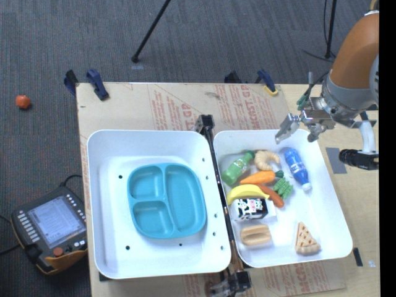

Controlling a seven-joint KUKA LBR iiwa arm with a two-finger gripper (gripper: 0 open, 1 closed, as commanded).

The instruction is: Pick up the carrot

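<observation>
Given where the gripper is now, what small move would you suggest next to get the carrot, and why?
Probably shift the gripper down-left in view, then lower: it hangs open above the right bin's far edge, while the carrot lies mid-bin between the croissant and banana.

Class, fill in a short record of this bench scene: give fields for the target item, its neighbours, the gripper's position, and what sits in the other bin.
target: orange toy carrot, lying in the right white bin
neighbours: green bottle to its left, yellow banana below it, blue bottle to its right, all in the camera view
gripper: two-finger gripper above the right bin's far edge, apart from the carrot, nothing between its fingers
left bin: white bin holding a blue sectioned plastic tray
task state: carrot not yet picked up
</observation>
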